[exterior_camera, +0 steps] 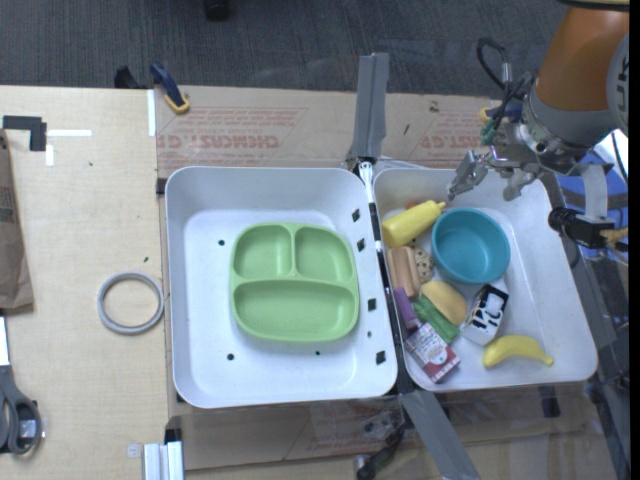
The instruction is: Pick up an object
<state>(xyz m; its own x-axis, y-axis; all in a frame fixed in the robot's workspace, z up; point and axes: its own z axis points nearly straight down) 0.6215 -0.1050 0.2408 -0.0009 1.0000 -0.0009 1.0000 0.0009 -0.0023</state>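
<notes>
Camera view: arm comes in from 2 o'clock, tool (490,175) hanging over the back edge of the right bin (570,298), fingers look spread, nothing btwn them. Released, empty.

Right bin holds the candidates: blue bowl (471,246) at centre, yellow bottle (411,221) just beside it at 9 o'clock, banana (516,351) at 5 o'clock near the front wall, black/white box (487,313) and yellow block (445,301) below the bowl, red packet (432,353) at 7 o'clock. Left bin (190,298) carries a green tray (295,283). Tape ring (131,301) lies on the worktop (70,218), well apart at 9 o'clock.

Step, as I judge it: approach, pre-grasp, no pick made yet. Nearest target is the bowl, just at 6 o'clock from the tool. Next move needs a descent w/ one finger inside the rim, one outside, then a close. Banana is the easier alt since it lies apart from the clutter.
</notes>
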